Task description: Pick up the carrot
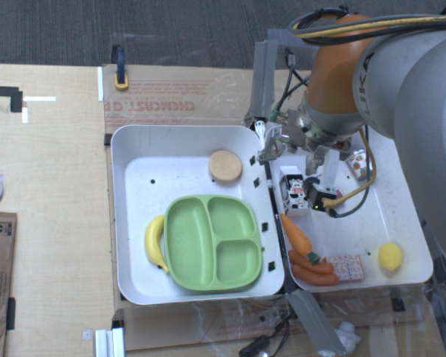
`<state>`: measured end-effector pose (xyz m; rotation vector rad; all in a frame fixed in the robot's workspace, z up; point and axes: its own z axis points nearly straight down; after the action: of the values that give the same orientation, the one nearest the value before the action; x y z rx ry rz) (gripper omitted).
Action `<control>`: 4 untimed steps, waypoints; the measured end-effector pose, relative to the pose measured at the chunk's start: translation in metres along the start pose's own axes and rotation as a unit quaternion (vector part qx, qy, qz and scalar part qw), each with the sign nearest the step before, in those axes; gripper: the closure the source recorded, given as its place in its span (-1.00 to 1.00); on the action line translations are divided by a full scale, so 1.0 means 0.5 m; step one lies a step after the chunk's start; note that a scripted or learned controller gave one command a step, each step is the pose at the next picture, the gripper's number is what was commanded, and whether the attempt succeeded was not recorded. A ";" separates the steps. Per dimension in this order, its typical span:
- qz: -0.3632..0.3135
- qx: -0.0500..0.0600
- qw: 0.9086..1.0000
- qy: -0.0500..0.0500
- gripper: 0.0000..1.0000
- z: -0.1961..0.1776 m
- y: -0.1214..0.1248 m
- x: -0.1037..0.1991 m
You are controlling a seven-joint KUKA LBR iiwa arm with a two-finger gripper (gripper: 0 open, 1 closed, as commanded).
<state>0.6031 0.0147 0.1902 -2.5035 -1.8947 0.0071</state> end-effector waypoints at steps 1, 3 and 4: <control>-0.027 -0.002 1.000 0.001 -1.00 -0.004 -0.078 -0.119; 0.060 0.000 0.998 0.001 -1.00 0.001 -0.220 -0.143; 0.245 0.002 0.969 0.000 -1.00 0.102 -0.186 -0.280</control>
<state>0.4755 -0.0950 0.1400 -2.8896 -1.2224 0.0108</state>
